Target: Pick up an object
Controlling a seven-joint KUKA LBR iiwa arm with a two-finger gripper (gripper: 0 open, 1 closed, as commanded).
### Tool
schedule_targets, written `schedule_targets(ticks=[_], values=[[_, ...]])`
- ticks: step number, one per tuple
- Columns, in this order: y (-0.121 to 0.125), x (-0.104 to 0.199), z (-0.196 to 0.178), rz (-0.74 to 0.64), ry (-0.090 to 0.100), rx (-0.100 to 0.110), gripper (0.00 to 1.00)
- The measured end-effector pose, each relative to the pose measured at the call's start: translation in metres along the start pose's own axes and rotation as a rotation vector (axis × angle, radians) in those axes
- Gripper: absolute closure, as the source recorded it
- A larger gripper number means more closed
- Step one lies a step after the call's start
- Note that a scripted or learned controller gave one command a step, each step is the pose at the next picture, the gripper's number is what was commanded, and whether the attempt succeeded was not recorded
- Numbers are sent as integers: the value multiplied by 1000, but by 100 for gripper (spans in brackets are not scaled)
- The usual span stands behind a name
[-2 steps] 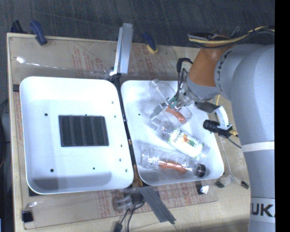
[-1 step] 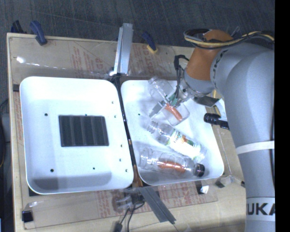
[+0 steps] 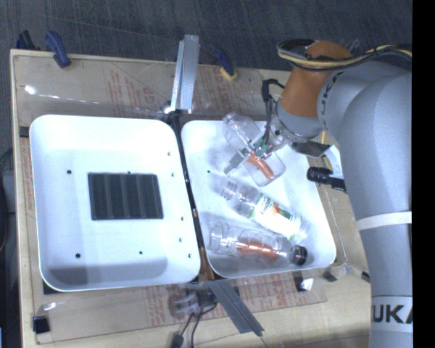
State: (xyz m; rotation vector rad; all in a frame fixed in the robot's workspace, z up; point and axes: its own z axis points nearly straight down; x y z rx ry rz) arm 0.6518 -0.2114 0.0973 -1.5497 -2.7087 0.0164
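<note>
Claw low in right bin, touching clear bottle

Light falls evenly from above, fairly bright, and the two white bins come out close to blown, the left bin palest along its upper rim. Soft shadow gathers at that bin's lower left corner and under the arm. Small glints sit on the clear plastic sheet near the top left. The clear bottles in the right bin are hard to outline, perhaps from mild blur. The dark floor shows grain.
</note>
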Motion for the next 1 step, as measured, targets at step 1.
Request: schedule_targets(ticks=[1], values=[[27,38,-98,3,-13,-19,100]])
